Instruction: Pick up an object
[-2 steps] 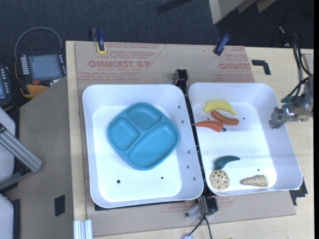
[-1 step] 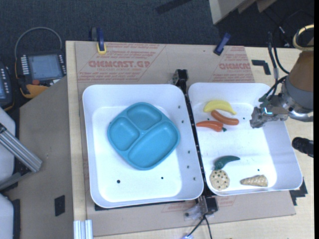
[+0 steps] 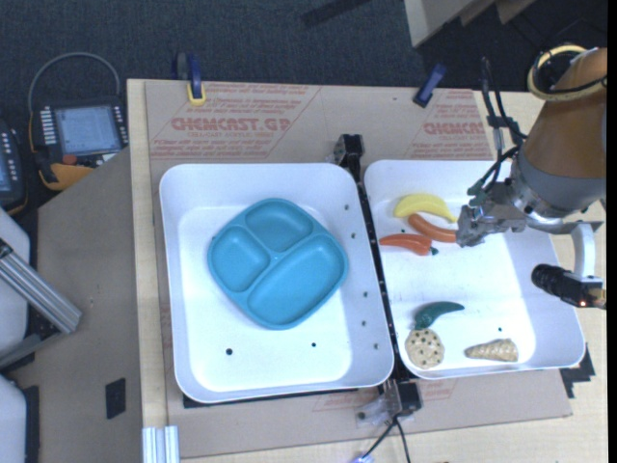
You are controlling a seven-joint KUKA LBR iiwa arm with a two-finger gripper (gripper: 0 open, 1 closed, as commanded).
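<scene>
Reaching in from the right of the camera view, my arm (image 3: 569, 133), grey with its orange band, hangs over the right bin (image 3: 554, 355), and my gripper (image 3: 474, 225) sits low at the bin's upper middle, just beside the right ends of the curved things lying there. Whether it is wide or narrow I cannot tell, since the wrist covers it from above, and nothing shows between it. A yellow banana (image 3: 424, 205) lies near the bin's top, with an orange carrot (image 3: 431, 226) just below it and touching or nearly touching my gripper's left side. A red-orange chilli (image 3: 407, 244) lies a little lower and to the left. Well apart, toward the bin's near edge, a dark green pepper (image 3: 439, 311) rests above a round speckled cookie (image 3: 424, 348), and a pale croissant-like piece (image 3: 492, 352) lies to their right. On the desk (image 3: 145, 258), the left bin (image 3: 193, 355) holds a blue divided plate (image 3: 278, 261).
</scene>
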